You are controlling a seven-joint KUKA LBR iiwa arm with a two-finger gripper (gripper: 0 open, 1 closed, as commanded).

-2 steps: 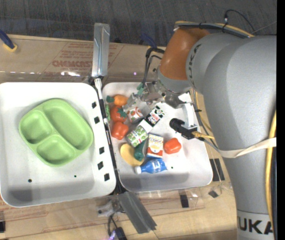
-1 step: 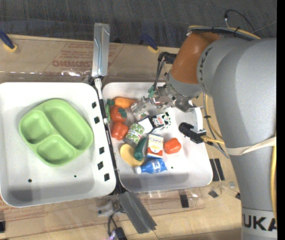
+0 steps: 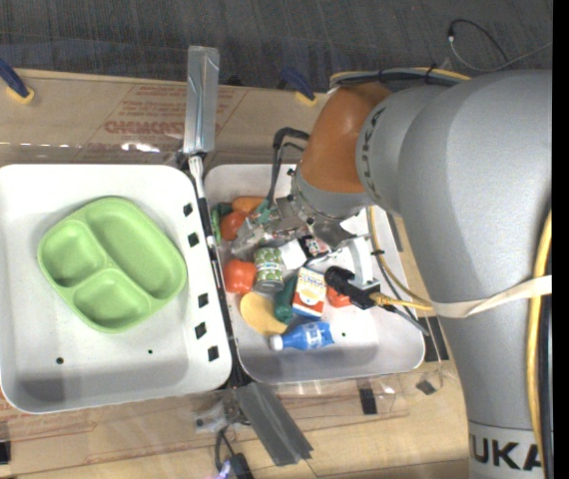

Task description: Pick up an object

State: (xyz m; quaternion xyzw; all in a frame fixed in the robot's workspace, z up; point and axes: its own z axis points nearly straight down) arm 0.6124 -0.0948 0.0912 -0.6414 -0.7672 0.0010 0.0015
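Two white bins: left bin, right bin. One green divided plate, left of centre. One blue-capped bottle, one yellow item, one small jar and one carton, lower centre; further items overlap, uncountable.

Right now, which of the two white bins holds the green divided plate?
The left bin holds the green divided plate. The right bin, where the gripper reaches, holds a pile of small items such as a blue bottle instead.

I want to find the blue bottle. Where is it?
The blue bottle lies on its side near the front of the right bin, just below the yellow piece.
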